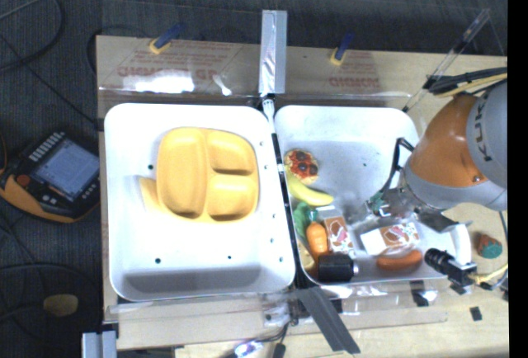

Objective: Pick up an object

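The right bin holds a heap of toy food along its near side. A round pizza piece lies by the left wall, with a yellow banana just below it. Below the banana are an orange carrot, a small printed packet and a black block. A red sausage and a white-and-red packet lie at the near right. My gripper hangs low over the bin's right half, just above the white-and-red packet. Nothing is seen held in it.
The left bin carries a yellow divided tray in its middle. A metal divider strip stands behind the two bins. A handheld controller lies on the floor to the left.
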You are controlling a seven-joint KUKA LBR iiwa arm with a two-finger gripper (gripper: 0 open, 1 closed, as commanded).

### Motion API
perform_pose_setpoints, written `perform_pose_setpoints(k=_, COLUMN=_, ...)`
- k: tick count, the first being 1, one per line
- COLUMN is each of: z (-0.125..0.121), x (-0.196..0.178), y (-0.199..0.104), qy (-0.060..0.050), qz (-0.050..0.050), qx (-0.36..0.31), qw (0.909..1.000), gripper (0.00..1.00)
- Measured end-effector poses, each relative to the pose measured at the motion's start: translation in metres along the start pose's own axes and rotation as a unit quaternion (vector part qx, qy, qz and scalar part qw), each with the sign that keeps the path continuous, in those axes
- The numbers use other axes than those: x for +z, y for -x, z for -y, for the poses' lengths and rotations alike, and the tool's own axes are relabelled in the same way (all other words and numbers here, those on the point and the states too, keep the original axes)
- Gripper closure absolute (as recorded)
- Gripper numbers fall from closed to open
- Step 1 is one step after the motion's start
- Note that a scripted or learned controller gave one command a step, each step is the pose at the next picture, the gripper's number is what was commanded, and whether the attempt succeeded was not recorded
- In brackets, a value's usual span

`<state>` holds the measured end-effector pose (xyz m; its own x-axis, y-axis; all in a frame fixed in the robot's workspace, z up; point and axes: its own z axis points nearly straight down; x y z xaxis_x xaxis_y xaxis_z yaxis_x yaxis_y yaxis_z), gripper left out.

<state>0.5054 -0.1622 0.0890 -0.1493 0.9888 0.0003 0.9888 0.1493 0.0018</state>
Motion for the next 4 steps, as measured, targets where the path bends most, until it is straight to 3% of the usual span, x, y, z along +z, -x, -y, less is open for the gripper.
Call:
perform_pose_setpoints(k=1, z=-0.064, x=-0.056, y=-0.029, qy=-0.006, qz=-0.001, qx=-0.027, qw=0.9996, gripper=1.00)
perform_pose_setpoints(k=2, z=-0.074, x=-0.063, y=0.017, qy=-0.007, qz=0.000, qx=0.028, qw=0.9996, gripper=1.00)
perform_pose_setpoints(k=3, z=-0.074, x=-0.063, y=0.017, qy=-0.007, qz=0.000, qx=0.029, qw=0.9996, gripper=0.00)
perform_pose_setpoints(k=4, z=0.014, x=0.001, y=-0.033, qy=0.001, qz=0.001, qx=0.028, qw=0.9996, gripper=0.00)
